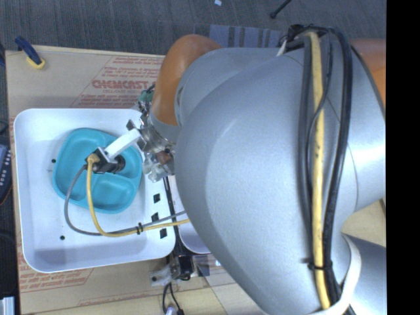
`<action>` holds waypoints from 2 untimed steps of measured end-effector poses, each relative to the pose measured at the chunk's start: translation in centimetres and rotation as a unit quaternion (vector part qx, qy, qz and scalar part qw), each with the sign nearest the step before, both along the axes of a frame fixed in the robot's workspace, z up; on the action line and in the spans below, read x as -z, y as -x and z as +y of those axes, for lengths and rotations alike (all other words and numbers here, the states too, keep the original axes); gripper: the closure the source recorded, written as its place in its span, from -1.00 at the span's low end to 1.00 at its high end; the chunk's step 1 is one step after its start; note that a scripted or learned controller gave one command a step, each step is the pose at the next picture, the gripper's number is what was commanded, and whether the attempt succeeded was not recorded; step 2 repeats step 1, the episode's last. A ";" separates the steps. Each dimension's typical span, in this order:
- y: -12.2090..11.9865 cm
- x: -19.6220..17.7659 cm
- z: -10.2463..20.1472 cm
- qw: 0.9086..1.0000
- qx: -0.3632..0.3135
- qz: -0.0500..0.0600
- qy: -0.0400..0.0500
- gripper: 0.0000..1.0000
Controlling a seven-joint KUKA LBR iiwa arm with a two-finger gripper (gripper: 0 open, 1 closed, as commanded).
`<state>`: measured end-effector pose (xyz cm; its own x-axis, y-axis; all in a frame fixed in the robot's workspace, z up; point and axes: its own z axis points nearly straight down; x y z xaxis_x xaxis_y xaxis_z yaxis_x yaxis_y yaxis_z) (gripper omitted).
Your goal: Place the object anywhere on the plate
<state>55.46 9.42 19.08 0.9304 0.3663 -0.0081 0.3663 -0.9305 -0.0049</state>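
**Reach from the right: grey robot arm (262, 176) over the shallow white left bin (39, 228)**

We see the arm's broad grey casing covering most of the right half of the scene. Its orange band (180, 71) shows on the far side, above the wrist. Just below that band sits the metal two-finger gripper (156, 155), at the right wall of the left bin. We cannot tell whether the gripper is open or closed, nor whether it carries anything, because that part is lost in clutter and blur.

The teal plastic plate (72, 159) is rounded and moulded into compartments. It lies flat in the left bin, toward the bin's far side. The gripper is just beside the plate's right edge. We cannot pick out the object to be placed, and whatever lies under the arm is hidden from us.

A curved corner of the second white bin (190, 240) shows at the arm's near edge, just right of the left bin.

The left bin rests on a brown cardboard sheet (111, 84) printed with red lettering, which shows along the bin's far and near sides. A small blue and yellow tool (29, 52) lies at the cardboard's far-left corner. Beyond it we see dark grey carpet (98, 12).
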 end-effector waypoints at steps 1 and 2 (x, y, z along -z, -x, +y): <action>0.0 0.0 -0.2 1.000 0.002 -0.001 0.001 -1.00; 0.0 0.0 -0.2 1.000 0.002 -0.001 0.001 -1.00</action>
